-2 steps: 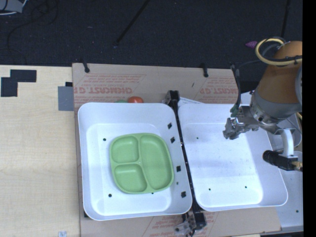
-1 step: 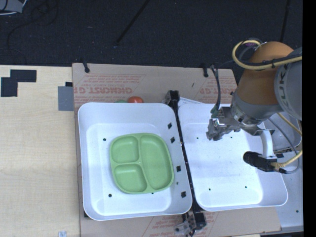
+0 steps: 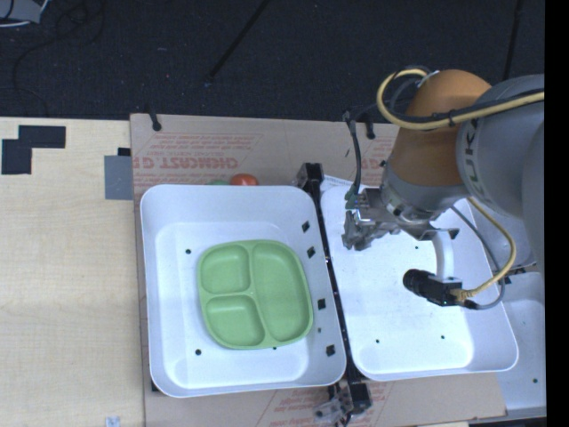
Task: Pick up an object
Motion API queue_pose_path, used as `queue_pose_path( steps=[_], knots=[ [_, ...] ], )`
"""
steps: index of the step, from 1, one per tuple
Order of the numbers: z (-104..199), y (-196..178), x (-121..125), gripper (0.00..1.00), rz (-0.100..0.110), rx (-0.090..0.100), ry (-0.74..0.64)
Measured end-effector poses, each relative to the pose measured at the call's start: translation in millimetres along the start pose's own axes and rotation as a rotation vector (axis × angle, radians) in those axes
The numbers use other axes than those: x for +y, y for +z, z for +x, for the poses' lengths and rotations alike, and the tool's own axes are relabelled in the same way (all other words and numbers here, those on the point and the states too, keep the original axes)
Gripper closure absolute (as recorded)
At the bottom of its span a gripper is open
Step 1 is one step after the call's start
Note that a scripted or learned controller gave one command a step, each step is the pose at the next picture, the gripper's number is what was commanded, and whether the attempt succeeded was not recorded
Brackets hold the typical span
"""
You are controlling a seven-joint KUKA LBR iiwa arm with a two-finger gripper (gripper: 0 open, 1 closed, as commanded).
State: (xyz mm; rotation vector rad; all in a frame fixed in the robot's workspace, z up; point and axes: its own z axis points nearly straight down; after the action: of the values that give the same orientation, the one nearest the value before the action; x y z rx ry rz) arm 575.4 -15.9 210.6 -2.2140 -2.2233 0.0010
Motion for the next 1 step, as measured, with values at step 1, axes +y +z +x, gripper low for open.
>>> queue_pose_path(
  steps=[1],
  knots=[
    [49.3,-13.8,-1.7,1.00,-0.002,0.000,0.000]
  ],
)
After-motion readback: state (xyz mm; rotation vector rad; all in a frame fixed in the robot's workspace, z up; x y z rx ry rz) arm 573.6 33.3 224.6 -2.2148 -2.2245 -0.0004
